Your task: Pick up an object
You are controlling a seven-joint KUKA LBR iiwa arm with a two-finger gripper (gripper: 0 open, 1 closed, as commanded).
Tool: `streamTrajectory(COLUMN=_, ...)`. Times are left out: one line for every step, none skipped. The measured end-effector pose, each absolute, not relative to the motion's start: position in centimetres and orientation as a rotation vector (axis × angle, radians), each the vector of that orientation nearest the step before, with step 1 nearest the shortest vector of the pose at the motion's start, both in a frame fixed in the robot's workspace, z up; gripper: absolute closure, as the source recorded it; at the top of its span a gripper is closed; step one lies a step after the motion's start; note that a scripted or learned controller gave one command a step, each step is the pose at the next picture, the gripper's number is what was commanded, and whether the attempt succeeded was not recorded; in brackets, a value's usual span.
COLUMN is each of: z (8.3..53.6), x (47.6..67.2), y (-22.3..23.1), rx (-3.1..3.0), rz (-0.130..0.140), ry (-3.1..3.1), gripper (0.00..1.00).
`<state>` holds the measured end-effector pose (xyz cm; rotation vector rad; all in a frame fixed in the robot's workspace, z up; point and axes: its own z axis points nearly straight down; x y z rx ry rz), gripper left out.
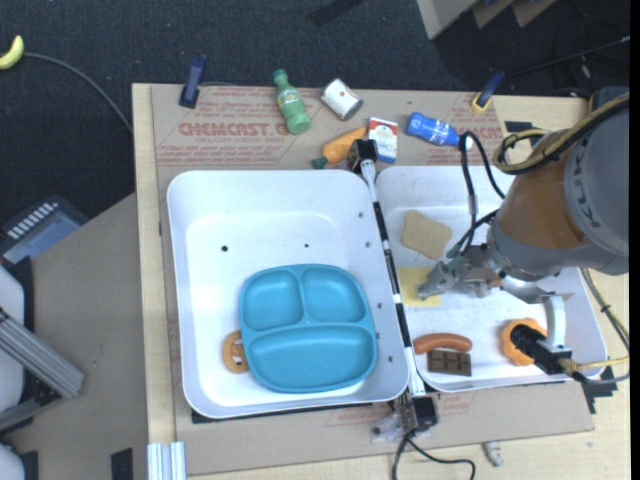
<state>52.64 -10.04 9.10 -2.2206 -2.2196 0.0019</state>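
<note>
Dark carpet surrounds the worktop (250,133), which bears two white bins side by side. In the right bin (440,183) the pincer (432,283) hangs low near the left wall, over a yellow piece (418,296); whether its tips are apart or together cannot be told. A tan bread slice (426,234) lies just beyond the pincer, apart from it. Nearer the front edge lie a sausage (441,343), a brown chocolate bar (449,363) touching it, and an orange piece (521,340). The left bin (200,208) holds a blue divided plate (305,326) and a pretzel (234,352).
</note>
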Motion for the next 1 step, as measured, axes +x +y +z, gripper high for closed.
streamTrajectory(z=8.44, x=55.93, y=-9.30, rx=-2.221, rz=-0.001, ry=-2.223, gripper=0.00)
